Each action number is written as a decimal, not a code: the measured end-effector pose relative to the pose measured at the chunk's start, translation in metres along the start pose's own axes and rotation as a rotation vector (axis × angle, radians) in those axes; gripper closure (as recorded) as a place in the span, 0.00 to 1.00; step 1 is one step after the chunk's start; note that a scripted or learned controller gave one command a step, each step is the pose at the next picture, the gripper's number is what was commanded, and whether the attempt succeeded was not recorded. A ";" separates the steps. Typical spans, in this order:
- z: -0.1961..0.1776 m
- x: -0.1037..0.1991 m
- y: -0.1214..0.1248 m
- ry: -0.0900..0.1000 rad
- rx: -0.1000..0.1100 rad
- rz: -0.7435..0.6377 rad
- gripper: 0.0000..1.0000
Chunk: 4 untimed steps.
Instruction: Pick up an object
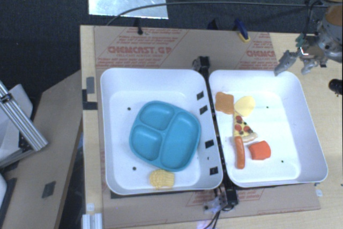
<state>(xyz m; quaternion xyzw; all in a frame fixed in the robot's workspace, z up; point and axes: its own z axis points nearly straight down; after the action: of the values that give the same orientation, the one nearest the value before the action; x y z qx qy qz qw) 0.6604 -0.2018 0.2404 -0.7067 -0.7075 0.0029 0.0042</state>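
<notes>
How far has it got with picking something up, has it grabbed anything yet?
Nothing looks done yet. The gripper hangs open at the far right corner of the right bin, with nothing between its fingers. The toy foods, such as the sausage and pizza slice, lie in that bin. Reaching down, closing and lifting are all left.

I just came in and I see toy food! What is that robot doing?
The robot's gripper is up by the far right corner of the right bin, holding nothing. Toy food lies in that bin: a pizza slice, a sausage, and an orange-red piece. The left bin holds a blue divided plate and a corn piece. Nothing is picked up yet.
</notes>
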 end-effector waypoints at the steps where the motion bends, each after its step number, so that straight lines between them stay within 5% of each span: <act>1: -0.009 0.001 0.002 -0.003 -0.013 -0.003 0.00; 4: 0.131 0.022 0.005 -0.002 -0.010 -0.006 0.00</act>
<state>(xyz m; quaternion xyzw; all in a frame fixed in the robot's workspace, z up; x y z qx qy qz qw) 0.6645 -0.1795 0.1090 -0.7048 -0.7094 0.0001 0.0001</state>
